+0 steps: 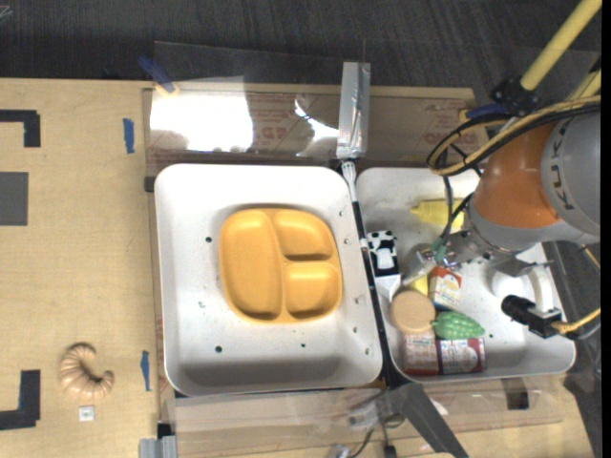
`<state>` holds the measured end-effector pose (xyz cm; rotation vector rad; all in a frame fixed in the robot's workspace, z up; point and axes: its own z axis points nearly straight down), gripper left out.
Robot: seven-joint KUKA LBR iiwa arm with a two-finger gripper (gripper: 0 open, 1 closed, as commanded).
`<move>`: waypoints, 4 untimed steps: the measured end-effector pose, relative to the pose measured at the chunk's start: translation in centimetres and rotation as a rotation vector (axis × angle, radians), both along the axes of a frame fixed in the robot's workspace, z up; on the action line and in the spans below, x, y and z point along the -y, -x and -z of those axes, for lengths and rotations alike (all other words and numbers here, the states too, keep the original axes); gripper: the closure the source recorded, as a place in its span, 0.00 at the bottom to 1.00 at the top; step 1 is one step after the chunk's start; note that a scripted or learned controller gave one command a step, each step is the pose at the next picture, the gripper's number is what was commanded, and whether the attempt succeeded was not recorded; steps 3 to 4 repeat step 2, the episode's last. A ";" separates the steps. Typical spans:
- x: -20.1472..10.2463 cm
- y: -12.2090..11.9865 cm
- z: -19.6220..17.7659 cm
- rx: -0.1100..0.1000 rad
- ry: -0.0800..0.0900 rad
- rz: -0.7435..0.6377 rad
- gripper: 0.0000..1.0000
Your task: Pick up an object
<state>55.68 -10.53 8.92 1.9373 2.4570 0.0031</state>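
Bench, two shallow white bins (181,198); grey-and-orange arm over right bin.
Gripper (447,254) among cluttered items near the bin's centre; grip state cannot be told. Yellow divided plastic tray (280,261) untouched; no pick confirmed.

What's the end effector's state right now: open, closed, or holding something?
End effector: cannot be told; it sits low among the clutter in the right shallow white bin.

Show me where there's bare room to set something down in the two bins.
Left bin: a bare white band rings the yellow divided tray, widest along the near edge. Right bin: crowded around the can, green item and claw; its far-left corner near the yellow item is the freest patch.
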 end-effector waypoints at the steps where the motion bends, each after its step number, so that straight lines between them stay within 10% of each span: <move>1: -0.3 -0.2 -1.1 0.003 -0.003 -0.003 1.00; 2: -7.6 -0.2 -11.6 -0.006 -0.010 0.188 1.00; 4: -7.6 -0.2 -11.6 -0.006 -0.010 0.188 1.00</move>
